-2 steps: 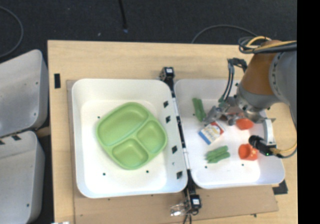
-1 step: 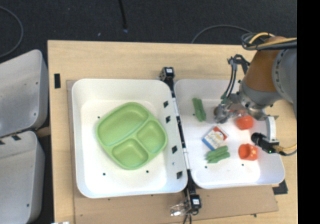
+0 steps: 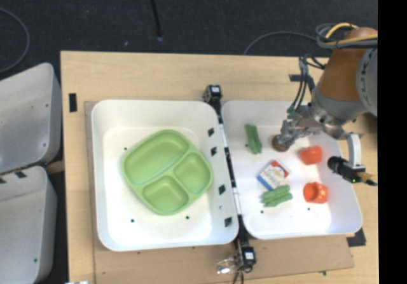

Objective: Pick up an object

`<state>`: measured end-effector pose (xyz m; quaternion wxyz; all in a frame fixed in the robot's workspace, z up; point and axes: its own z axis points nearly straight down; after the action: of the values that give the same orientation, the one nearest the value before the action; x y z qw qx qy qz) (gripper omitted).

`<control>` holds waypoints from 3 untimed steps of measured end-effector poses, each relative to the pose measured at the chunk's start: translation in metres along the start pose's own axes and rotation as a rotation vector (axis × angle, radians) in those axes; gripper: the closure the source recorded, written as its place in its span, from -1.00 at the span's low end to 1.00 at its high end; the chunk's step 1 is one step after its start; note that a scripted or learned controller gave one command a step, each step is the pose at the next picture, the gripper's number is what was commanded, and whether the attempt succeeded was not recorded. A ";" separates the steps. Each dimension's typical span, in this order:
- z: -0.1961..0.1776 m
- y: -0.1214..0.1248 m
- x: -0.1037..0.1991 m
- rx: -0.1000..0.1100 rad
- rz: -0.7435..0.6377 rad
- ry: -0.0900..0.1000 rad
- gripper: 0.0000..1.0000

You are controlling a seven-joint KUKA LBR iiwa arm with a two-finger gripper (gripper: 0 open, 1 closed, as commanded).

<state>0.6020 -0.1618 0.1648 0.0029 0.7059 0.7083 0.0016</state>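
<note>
- Nearest the camera in the right bin (image 3: 343, 216) lie a green bean-like piece (image 3: 276, 197) and a small orange piece (image 3: 315, 192), well apart from each other. Both look like light plastic play food — stiff, smooth, a bit slippery. The bean piece would best be taken across its narrow middle; the rounded orange one across its widest part, where it may squirt out of a pinch.
- Just beyond them sits a small box (image 3: 273, 175) with a blue, white and red face, tilted on the floor of the bin. It looks light and rigid, with flat sides that should grip well if squeezed across its short width.
- Further back, a second orange piece (image 3: 311, 155) lies to the right and a long green pod (image 3: 254, 138) to the left, near the divider. The pod is slim, so a pinch across its width suits it.
- At the far side, the gripper (image 3: 284, 138) hangs low over the bin, between the pod and the second orange piece, its tip at a small dark round shape — whether that is an object or part of the tool I cannot tell, nor how the pincer stands.
- The left bin (image 3: 102, 149) holds a green divided plate (image 3: 167, 171), broad and shallow, awkward to pinch except at the rim.
</note>
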 end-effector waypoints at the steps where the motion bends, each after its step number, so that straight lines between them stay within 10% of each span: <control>1: -0.065 0.004 -0.002 -0.002 0.000 -0.001 1.00; 3: -0.097 -0.013 0.049 0.007 -0.002 0.002 1.00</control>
<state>0.5881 -0.1126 0.2611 -0.0003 0.7052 0.7091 -0.0001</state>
